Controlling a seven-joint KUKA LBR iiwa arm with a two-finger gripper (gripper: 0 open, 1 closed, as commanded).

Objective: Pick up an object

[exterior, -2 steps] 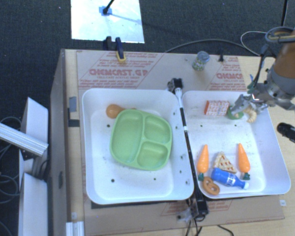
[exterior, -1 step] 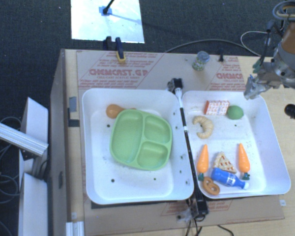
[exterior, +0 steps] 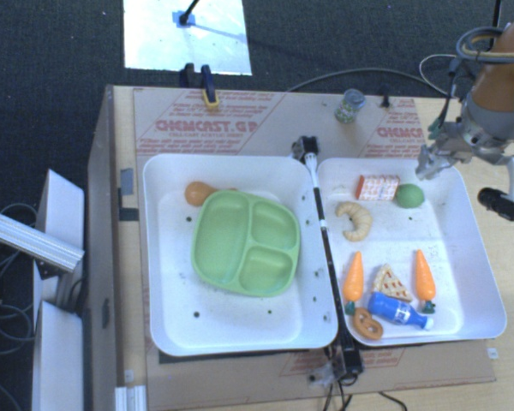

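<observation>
Toy food lies scattered across the right bin, while the left bin carries a green divided plate with an orange ball touching its upper left edge. The pincer hangs above the right bin's top right corner, just beside a green ball; whether it is released or clenched cannot be told from this view, and nothing shows in its grasp. Left of the green ball sits a red and white block, and below that a pale croissant. Lower down, two toy carrots and stand either side of a pizza slice. A blue bottle lies near the front wall, with a small pretzel touching its left end. Both bins rest side by side on the tabletop.
</observation>
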